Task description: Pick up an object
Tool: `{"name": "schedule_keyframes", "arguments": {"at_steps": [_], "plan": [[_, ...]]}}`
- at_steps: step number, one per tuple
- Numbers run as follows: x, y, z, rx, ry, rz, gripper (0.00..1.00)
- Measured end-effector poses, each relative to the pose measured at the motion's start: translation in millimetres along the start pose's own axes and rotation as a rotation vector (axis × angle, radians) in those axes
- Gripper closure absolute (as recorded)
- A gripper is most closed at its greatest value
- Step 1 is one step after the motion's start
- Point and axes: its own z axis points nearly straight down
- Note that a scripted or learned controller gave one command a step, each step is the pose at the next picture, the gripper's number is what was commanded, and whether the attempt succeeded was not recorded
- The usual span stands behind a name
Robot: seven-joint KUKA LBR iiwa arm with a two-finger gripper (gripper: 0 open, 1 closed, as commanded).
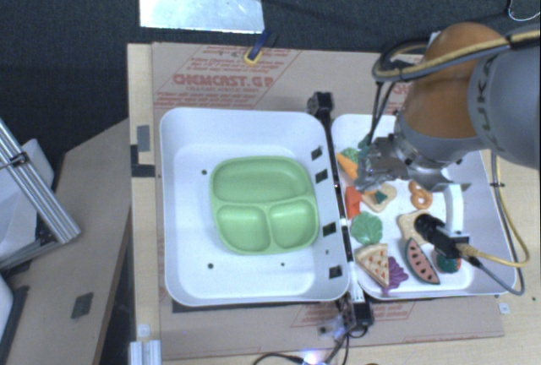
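Observation:
My gripper point(373, 181) reaches down into the left part of the right bin point(478, 211), among several toy foods. Right beneath it lies a tan piece with a teal spot point(379, 197). An orange carrot point(347, 162) and a small green leafy piece point(352, 153) lie just left of it. A red piece point(352, 201) sits below the carrot. A pretzel point(420, 197) lies to the gripper's right. The arm's body hides the back of the bin.
The left bin point(186, 152) holds a green divided plate point(263, 204). Toward the front of the right bin lie a green lettuce piece point(367, 227), a pizza slice point(373, 259), purple grapes point(396, 273), a watermelon slice point(420, 263) and a pale bread piece point(409, 223).

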Motion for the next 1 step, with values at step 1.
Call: {"name": "schedule_keyframes", "arguments": {"at_steps": [1], "plan": [[40.9, 4.5, 2.2, 0.000, -0.001, 0.002, 1.00]]}}
